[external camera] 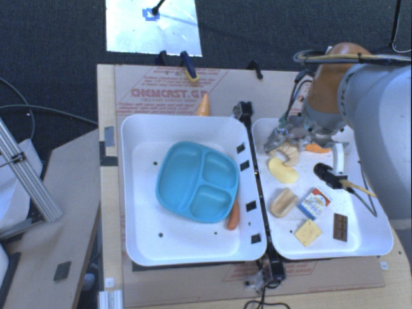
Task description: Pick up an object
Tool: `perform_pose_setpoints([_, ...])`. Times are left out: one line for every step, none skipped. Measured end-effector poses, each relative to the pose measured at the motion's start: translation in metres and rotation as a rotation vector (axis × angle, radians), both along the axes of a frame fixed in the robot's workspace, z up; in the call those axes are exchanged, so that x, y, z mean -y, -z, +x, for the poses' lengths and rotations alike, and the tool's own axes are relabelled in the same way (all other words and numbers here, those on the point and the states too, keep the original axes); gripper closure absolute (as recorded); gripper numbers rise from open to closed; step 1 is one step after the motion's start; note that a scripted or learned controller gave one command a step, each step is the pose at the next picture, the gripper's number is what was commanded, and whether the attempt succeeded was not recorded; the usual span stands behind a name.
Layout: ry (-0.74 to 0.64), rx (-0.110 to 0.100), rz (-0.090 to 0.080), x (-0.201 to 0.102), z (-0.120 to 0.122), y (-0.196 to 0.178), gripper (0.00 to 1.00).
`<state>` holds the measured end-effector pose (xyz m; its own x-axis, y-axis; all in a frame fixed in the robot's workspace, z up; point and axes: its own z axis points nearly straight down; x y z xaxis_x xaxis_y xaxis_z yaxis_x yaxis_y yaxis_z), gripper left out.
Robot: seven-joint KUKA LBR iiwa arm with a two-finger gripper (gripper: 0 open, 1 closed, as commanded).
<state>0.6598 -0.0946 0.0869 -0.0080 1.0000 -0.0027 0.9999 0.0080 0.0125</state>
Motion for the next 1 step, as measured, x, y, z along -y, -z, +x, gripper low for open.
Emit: perform_pose_setpoints([0.007, -0.013, 0.002, 0.0129, -0.0427, 0.0025, 0.00])
